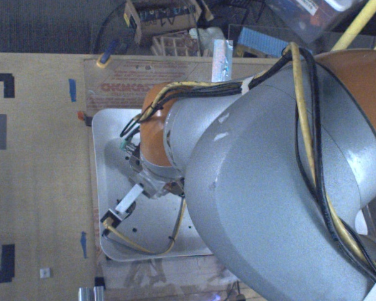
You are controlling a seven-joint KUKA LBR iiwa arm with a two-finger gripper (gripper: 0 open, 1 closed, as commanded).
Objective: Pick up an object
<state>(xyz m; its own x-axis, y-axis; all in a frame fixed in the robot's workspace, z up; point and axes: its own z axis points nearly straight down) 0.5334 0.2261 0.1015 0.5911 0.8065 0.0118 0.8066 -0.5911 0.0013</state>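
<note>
The glossy grey metal arm (269,187) with its orange band (153,133) bulks over a shallow, smooth white bin (106,168) with rounded corners, set on the pale wooden bench (37,187). Its gripper (133,158) points down over the bin's left half, and I cannot tell whether it is spread or pinching. A small greenish speck (124,145) just beside it is perhaps the object, too small to make out.

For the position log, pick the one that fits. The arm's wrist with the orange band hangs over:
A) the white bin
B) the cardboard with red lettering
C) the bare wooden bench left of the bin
A: the orange band and the wrist below it lie within the rim of the white bin.
</note>
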